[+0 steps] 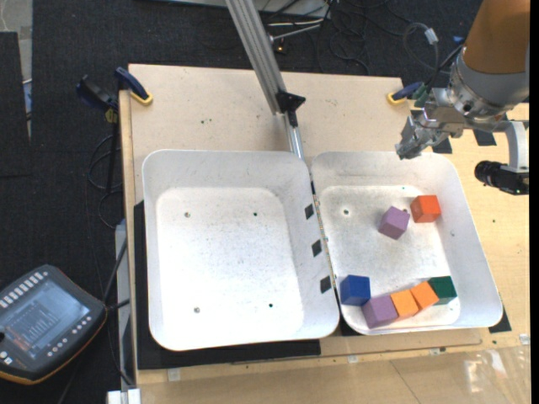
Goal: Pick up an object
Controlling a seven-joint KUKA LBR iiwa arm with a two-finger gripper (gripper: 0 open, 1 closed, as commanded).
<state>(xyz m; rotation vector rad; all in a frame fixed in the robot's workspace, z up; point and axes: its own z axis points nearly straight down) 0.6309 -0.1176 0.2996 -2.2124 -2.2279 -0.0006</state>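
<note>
The right bin (472, 251) holds several small blocks. A purple block (393, 222) and an orange block (425, 208) lie near its middle. Along the front edge sit a blue block (354, 289), a second purple block (379, 310), an orange block (405, 301) and a green block (441, 289). My gripper (413, 146) hangs above the bin's back rim, up and right of the blocks. Nothing shows between its fingers.
The left bin (160, 225) lies beside the right one. A slanted metal pole (257, 45) crosses the back of the bench. Clamps (135, 87) sit at the bench's back corners. A teach pendant (42, 318) lies at the lower left.
</note>
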